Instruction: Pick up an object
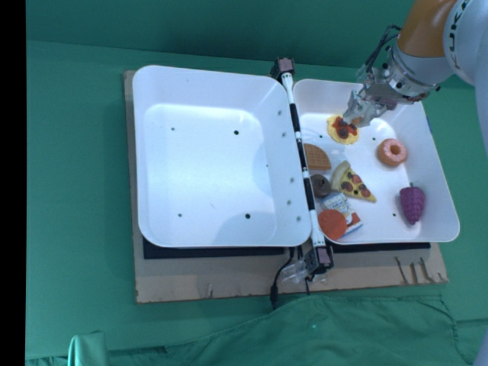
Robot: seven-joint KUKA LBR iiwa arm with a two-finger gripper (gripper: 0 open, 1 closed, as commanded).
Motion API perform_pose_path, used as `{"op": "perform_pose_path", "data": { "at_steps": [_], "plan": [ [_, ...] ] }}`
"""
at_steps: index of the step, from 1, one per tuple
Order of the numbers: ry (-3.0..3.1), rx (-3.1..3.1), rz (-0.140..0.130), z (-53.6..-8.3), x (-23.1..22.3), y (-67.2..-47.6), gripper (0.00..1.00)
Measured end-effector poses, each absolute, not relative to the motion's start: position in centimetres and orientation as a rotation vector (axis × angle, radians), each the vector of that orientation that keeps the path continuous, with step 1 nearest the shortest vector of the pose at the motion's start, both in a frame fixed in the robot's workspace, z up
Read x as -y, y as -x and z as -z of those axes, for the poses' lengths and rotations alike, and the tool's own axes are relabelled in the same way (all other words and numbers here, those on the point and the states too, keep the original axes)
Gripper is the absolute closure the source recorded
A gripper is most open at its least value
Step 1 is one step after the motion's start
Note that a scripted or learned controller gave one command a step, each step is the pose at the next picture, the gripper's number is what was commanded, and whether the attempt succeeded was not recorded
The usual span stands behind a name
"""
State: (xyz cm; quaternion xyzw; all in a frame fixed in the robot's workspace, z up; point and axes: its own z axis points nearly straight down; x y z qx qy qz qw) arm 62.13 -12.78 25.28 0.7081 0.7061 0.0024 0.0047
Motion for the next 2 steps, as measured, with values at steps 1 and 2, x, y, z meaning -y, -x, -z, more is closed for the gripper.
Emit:
{"op": "perform_pose_path", "data": {
  "at_steps": [1, 2],
  "plan": [
    [-2.217, -2.212, -0.008, -30.3, 12.5, -62.9, 1.00],
    [-2.216, -2.212, -0.009, -35.6, 13.3, -63.8, 1.00]
  ]
}}
